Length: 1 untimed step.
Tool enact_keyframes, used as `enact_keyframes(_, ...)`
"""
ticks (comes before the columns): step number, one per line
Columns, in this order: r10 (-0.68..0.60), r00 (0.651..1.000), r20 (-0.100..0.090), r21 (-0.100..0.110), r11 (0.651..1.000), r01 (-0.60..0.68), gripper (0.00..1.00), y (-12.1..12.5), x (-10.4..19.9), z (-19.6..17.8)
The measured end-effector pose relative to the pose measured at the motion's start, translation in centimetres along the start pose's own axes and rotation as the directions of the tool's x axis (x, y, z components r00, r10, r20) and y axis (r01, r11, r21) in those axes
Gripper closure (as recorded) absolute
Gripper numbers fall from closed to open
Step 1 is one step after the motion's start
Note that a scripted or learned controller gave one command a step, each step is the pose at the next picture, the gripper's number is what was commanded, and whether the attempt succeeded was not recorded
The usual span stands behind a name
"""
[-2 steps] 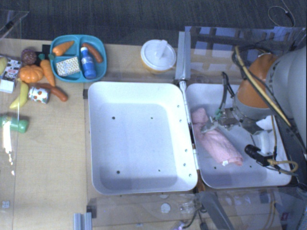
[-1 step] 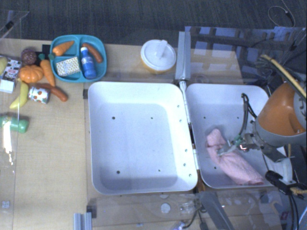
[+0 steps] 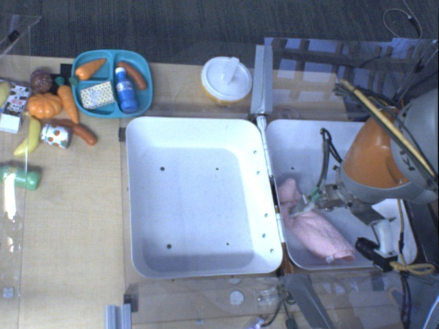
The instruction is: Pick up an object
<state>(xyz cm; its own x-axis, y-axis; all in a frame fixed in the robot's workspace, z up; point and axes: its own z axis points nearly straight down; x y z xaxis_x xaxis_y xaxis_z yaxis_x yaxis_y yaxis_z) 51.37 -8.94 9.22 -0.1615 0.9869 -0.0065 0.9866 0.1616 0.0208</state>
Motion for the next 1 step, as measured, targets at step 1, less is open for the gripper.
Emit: enact_keyframes(1,0.073,0.997,-0.002,0.003,0.997,-0.073,0.00,5.72,-1.62,0.15)
